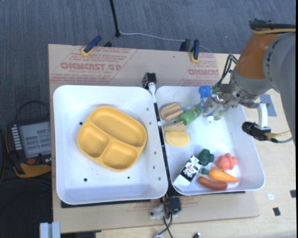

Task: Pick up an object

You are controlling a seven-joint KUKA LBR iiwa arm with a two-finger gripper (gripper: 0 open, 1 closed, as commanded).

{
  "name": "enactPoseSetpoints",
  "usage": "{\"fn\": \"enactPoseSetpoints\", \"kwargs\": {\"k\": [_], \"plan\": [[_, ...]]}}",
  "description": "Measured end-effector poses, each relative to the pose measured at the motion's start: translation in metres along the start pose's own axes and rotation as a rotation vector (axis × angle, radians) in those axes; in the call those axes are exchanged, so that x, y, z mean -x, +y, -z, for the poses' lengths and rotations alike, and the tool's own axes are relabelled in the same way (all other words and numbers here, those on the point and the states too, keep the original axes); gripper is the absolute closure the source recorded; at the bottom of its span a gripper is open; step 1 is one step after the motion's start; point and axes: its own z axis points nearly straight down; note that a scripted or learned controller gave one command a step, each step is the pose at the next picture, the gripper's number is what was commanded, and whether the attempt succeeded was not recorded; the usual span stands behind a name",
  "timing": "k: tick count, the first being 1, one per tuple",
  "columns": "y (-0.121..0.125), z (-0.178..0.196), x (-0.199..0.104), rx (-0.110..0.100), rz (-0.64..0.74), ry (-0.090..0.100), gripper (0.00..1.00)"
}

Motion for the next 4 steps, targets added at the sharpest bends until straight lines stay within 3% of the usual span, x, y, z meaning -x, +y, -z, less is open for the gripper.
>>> {"fn": "enactPoseSetpoints", "kwargs": {"k": [3,4], "plan": [[0.000,0.028,0.000,-0.001,0.003,-0.003,1.00],[0.043,-0.016,-0.053,-0.008,-0.002,0.001,1.00]]}}
